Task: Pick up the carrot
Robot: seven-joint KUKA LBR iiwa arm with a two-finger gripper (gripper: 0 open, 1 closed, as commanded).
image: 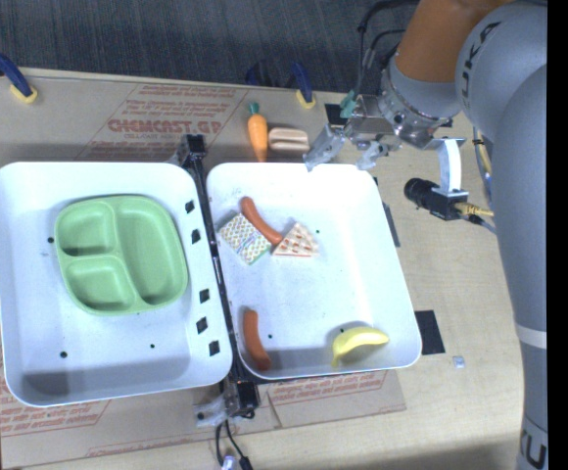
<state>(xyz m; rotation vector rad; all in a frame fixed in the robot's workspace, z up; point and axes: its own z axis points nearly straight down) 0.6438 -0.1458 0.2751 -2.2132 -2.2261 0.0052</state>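
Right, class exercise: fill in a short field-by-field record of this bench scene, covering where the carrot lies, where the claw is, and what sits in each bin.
carrot: on the cardboard behind the right bin, outside both bins, beside a tan block
claw: above the right bin's back rim, right of the carrot, holding nothing
left bin: green divided plate
right bin: two sausages, banana, pizza slice, patterned square
task status: carrot not yet grasped

Two bins [29,194], two sausages [260,219], one carrot [257,133], one banana [359,342], one green tray [120,253].
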